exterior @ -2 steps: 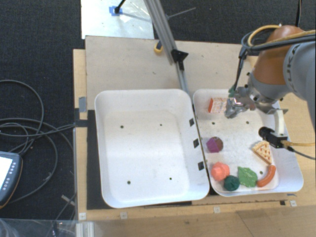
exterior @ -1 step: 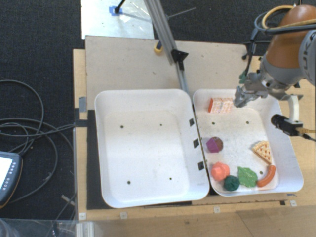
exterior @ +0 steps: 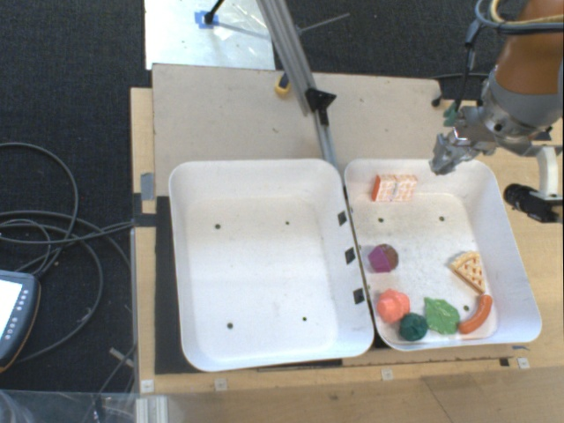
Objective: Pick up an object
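The gripper (exterior: 448, 159) hangs at the upper right of the frame, over the far rim of the right bin (exterior: 520, 263); whether its metal jaws are apart or together cannot be told. Nearest it, toward the frame's centre, a blocky orange-and-white wafer piece (exterior: 394, 188) lies against the bin's upper wall. Lower, a round purple object (exterior: 382, 257) sits near the left wall. Along the bottom edge cluster a lumpy orange-pink ball (exterior: 393, 305), a dark green ball (exterior: 412, 326), a crinkled green leaf (exterior: 441, 315), a curved orange sausage (exterior: 477, 314) and, just above it, a triangular waffle-patterned wedge (exterior: 468, 271). The smooth left bin (exterior: 189, 236) fills the frame's centre-left.
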`<state>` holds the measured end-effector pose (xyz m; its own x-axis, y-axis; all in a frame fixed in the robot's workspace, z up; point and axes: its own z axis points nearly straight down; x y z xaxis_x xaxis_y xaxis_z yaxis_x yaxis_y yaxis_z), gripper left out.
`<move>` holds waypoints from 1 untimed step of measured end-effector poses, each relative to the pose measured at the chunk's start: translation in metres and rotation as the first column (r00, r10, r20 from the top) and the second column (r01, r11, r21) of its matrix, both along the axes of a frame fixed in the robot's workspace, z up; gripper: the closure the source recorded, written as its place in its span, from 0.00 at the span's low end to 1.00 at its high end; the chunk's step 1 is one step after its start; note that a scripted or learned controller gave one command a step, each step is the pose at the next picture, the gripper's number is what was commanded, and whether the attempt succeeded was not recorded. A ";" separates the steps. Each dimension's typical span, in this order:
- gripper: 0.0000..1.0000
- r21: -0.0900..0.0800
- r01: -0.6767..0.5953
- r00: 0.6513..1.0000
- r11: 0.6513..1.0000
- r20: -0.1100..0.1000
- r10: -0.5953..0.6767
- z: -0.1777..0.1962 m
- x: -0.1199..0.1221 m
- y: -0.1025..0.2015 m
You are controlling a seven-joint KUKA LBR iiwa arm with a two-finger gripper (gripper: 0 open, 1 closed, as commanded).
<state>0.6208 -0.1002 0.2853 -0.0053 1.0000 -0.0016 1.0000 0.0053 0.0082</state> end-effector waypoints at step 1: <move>1.00 0.003 -0.005 1.000 1.000 -0.003 0.005 0.002 0.015 0.052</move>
<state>0.6359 -0.0479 0.2872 -0.0107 0.9999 0.0014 0.9999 0.0107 0.0048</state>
